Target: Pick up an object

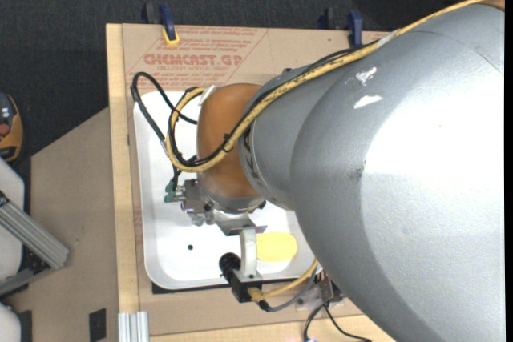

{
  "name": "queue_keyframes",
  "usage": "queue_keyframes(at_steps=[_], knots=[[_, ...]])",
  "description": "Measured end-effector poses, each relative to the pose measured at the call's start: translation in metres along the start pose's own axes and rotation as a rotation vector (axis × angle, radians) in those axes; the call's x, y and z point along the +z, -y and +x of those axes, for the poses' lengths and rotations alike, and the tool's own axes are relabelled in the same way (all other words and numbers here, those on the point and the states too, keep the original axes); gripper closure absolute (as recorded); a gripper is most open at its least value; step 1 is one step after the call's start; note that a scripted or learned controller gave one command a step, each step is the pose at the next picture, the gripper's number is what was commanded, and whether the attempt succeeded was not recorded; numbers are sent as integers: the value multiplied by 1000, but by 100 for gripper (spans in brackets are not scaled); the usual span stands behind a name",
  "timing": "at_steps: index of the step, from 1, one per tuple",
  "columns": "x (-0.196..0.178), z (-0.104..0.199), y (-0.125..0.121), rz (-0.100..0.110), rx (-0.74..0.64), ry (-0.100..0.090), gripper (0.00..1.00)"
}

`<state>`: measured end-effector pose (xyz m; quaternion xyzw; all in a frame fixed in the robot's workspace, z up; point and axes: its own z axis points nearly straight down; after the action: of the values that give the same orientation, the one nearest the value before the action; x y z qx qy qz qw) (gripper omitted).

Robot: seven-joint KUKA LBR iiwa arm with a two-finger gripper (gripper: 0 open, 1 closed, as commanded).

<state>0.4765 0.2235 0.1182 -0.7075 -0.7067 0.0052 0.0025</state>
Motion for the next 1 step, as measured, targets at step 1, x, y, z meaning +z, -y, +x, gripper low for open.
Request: queue_keyframes(at_steps=[1], knots=[[-125,1,-3,-23,-3,-10,100]])
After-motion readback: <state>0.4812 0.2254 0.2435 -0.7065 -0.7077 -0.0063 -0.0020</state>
